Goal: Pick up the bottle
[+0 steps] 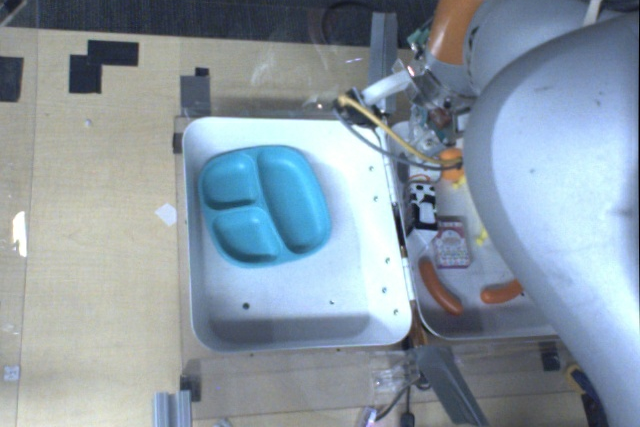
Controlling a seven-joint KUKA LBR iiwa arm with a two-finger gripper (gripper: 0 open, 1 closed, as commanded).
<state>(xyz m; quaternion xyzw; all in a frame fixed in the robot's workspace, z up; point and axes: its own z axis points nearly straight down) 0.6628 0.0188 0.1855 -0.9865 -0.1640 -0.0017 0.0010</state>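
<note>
Camera view: gripper [437,118] sits low over the far end of the right bin [470,327], buried under wrist hardware and a yellow cable [385,132]. Can't tell if it's apart or together, and nothing is visibly clamped in it.

Just below it is an orange bit [452,156], too small to identify. Next toward the near end is a black-and-white item [423,205], then what I take for the bottle [452,245]: a small, clear-ish thing with a reddish label, lying near the bin's left wall and well short of the gripper. Two sausage-like pieces [440,287] lie nearer the front, one of them just beside the bottle.

Handling guess: light, thin plastic, smooth, probably rolls if nudged and flexes if squeezed hard. I'd grab it across the body at mid-length, jaws square to its long axis, with moderate force. The wall and neighbours crowd it, so there's little room on the left side.

Hidden: the arm's big grey link covers most of the right bin's right half, and anything under it is unknown. The bottle's cap end and true outline are blurry, so the ID isn't certain.

Left bin [300,320] holds a blue divided plate [265,205], not relevant here.
</note>
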